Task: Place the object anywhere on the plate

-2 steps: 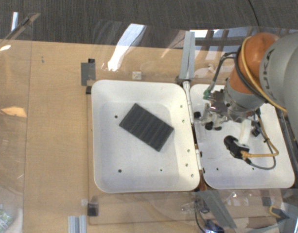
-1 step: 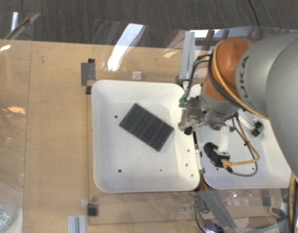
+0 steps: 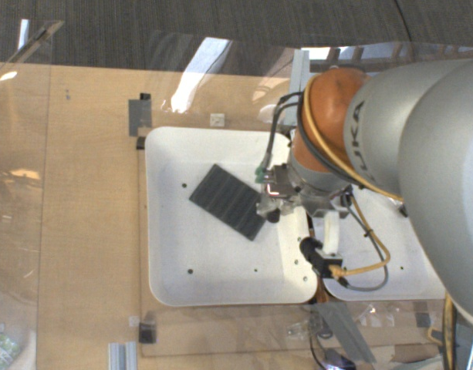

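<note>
ARM: reaches in over the left bin | TOOL: at right edge of dark ribbed plate; open/closed state cannot be told | PLATE: flat, mid-bin, on bench.

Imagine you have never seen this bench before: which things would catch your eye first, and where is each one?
The big grey arm with its orange band dominates the right side, reaching in over the bins. In the left white bin a dark ribbed rectangular plate lies flat and tilted, toward the bin's upper right. The gripper sits right at that plate's right edge.
</note>
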`<state>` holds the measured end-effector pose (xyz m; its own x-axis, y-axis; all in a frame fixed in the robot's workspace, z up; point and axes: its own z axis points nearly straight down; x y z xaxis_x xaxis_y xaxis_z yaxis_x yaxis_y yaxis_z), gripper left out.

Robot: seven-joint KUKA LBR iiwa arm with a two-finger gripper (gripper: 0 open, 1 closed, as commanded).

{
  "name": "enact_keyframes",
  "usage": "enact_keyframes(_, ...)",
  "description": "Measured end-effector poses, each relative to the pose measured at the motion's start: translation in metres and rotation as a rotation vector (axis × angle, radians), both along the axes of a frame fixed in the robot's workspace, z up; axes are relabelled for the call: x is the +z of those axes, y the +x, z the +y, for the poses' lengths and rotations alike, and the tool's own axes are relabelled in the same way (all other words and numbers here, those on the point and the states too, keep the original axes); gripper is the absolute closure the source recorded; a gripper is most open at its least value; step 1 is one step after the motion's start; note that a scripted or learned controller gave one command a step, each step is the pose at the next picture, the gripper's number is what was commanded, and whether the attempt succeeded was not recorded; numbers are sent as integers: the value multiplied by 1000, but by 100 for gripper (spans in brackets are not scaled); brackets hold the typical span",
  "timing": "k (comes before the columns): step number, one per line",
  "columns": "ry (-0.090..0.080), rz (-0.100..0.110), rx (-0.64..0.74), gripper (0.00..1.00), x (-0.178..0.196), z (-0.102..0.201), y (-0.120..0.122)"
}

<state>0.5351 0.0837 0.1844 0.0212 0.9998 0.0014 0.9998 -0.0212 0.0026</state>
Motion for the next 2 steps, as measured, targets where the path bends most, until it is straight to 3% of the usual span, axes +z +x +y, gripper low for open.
enact_keyframes(1,0,0,-1,0,0,0,0)
enact_keyframes(2,2,-4,3,100,11,1,2)
